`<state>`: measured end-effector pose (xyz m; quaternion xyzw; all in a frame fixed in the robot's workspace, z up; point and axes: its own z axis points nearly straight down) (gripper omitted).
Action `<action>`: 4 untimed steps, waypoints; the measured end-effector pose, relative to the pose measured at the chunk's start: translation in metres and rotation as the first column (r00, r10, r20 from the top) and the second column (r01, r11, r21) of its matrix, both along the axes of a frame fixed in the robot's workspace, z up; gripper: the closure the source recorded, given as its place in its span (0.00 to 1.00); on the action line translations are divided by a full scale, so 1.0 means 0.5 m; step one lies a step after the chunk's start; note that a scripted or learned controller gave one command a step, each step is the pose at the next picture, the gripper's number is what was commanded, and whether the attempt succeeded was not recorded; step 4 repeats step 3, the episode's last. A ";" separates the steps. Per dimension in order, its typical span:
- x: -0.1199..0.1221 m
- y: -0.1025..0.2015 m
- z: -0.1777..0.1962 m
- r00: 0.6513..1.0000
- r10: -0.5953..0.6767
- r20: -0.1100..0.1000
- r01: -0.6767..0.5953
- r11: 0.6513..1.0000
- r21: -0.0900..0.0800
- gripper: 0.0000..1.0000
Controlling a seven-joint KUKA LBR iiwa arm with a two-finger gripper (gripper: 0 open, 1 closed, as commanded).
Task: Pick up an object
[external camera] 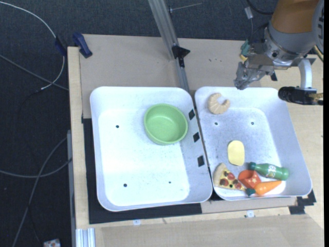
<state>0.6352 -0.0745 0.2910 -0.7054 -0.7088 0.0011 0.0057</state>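
Hanging above the far rim of the right-hand shallow white bin (295, 138), at about twelve o'clock of that bin: a grey two-finger gripper (242, 82) under an orange-banded wrist. Nothing between its tips; whether the jaws stand apart or together, impossible to tell from this slant

Nearest candidate: a tan croissant-shaped toy pastry (218, 103), just below the gripper toward seven o'clock, lying alone near the bin's far wall. Further down, toward six o'clock: a pale yellow rounded piece (236, 153), then a crowded corner with a toy pizza slice (226, 178), a red toy pepper (248, 179), an orange toy carrot (267, 188) and a small green toy bottle (269, 170). In the left-hand white bin (103, 138), a light green plastic bowl (165, 123)

Probably the approach step, no grasp made yet. Next: a short shift toward seven o'clock, then a descent onto the pastry, clear of the wall
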 end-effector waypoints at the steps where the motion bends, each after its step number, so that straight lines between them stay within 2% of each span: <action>1: -0.060 0.113 -0.014 1.000 0.000 -0.004 0.000 1.000 -0.001 1.00; 2: -0.094 0.219 -0.051 1.000 0.000 -0.007 0.000 1.000 -0.001 1.00; 3: -0.145 0.333 -0.054 1.000 0.002 -0.009 -0.002 1.000 -0.002 1.00; 4: -0.145 0.333 -0.054 1.000 0.002 -0.009 -0.002 1.000 -0.002 1.00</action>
